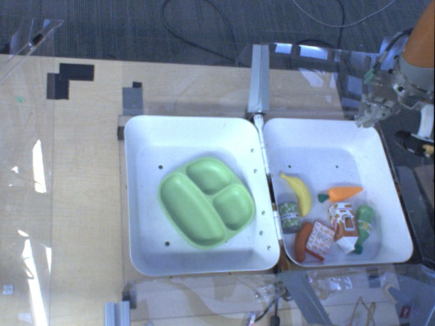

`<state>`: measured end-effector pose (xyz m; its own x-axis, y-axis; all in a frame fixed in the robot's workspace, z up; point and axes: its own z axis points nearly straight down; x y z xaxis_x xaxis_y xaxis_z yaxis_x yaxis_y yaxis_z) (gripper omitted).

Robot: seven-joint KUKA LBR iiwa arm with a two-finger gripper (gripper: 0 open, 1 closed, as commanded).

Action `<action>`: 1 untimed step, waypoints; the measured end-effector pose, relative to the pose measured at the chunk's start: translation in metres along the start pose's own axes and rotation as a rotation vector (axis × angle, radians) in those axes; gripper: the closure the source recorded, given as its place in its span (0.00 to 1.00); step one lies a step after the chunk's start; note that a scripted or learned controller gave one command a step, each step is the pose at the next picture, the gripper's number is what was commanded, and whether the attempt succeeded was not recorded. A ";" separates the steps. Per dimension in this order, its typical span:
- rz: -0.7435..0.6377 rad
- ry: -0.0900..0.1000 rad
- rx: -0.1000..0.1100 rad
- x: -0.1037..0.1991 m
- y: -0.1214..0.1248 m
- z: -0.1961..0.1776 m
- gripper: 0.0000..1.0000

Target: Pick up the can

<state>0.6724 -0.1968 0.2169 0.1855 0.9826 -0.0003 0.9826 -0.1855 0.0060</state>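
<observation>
- Small green-labelled metal can [289, 216]: at right white bin's [387, 175] left wall, just beside yellow plastic banana [298, 191].
- Claw [370, 117]: over that bin's far right corner; opening cannot be judged.

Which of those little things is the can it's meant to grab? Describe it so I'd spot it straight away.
Look in the right bin, at the cluster of toy food near its front edge. The can sits at that cluster's left end, close to the wall between the bins, just below the banana. It is the only short round cylinder there, with a green-patterned label.
</observation>
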 end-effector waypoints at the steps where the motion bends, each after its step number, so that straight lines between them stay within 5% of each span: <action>1: -0.013 0.001 0.000 0.026 -0.006 -0.097 1.00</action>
<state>0.6708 -0.1705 0.3142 0.1728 0.9850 0.0002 0.9849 -0.1728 0.0057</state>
